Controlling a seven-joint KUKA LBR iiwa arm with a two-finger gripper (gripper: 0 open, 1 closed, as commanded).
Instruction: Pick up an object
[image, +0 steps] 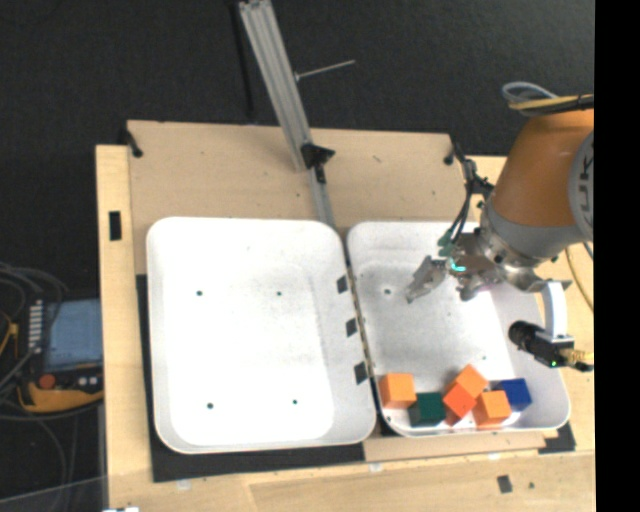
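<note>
1. Blocks (460, 398), five in all, are gathered in a loose row along the near wall of the right bin (420, 340).
2. An orange block (398, 388) is placed at the left end of the row, and a dark green block (428, 409) is seen just beside it, closer to the wall; whether the two touch cannot be told.
3. A red-orange block (462, 392) is set on the green one's right, turned at an angle, and is pressed against a second orange block (492, 407) on its own right.
4. A blue block (515, 393) is found at the right end of the row, touching the second orange block.
5. The gripper (441, 290) is held over the far half of the right bin, well apart from the blocks.
6. Its fingers (418, 285) are spread apart, and nothing is gripped between them.
7. The arm (540, 175), grey with an orange band, is seen reaching in from the right over the bin's far right corner.
8. The left bin (250, 330) is set just beside the right one, and small black clips (352, 328) are seen along the seam.
9. Both bins are borne by a pale wooden bench (250, 165), and a slanted metal rail (285, 90) is seen running from the top of the view down to the seam's far end.
10. A blue device (75, 335) with cables is seen off the bench's left side.
</note>
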